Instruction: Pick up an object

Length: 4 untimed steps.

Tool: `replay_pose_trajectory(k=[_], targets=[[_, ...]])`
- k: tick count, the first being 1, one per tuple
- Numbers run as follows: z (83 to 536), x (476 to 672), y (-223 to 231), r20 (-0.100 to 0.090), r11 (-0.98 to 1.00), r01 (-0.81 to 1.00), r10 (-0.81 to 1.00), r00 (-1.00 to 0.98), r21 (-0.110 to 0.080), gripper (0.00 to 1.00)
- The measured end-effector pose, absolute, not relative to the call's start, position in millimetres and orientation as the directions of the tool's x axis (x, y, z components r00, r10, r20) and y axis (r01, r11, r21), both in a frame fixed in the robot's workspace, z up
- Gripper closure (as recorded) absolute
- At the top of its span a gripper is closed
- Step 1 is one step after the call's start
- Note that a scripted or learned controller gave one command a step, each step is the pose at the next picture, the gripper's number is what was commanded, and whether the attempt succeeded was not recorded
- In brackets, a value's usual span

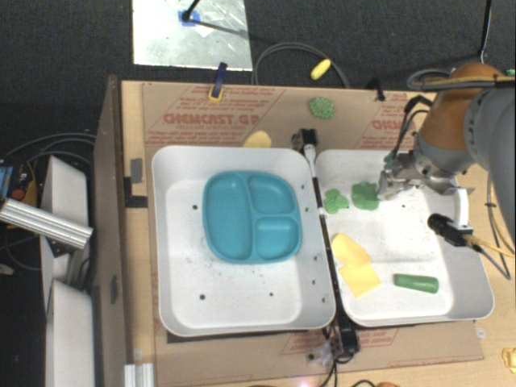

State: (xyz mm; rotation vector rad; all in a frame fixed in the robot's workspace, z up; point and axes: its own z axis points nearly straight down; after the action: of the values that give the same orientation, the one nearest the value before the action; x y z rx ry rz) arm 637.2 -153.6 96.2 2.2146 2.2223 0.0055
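approach step of a pick. right bin [476,297], largest; at its 12 o'clock the gripper [387,185], opening impossible to tell, nothing seen held; green piece [365,196] touching at its 9 o'clock. next, by judgement: centre over piece, descend, close.

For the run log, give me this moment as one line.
end effector: low in right bin | nearest: green toy | grasp: unconfirmed | left bin: blue plate

Blue divided plate [251,217] in left bin [181,297]; foil sheet [190,22] behind.
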Motion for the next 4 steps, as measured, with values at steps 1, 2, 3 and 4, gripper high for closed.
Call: replay_pose_trajectory(k=[1,2,3,4], targets=[[95.8,637.1,-153.6,-0.001,0.004,1.000,1.000,-0.004,0.005,0.00],[84.8,665.4,-105.1,0.002,0.009,1.000,1.000,-0.009,0.004,0.00],[84.1,608.0,-92.8,0.001,0.001,1.000,1.000,0.000,-0.003,0.00],[107.1,645.3,-116.7,-0.002,0.004,1.000,1.000,-0.004,0.007,0.00]])
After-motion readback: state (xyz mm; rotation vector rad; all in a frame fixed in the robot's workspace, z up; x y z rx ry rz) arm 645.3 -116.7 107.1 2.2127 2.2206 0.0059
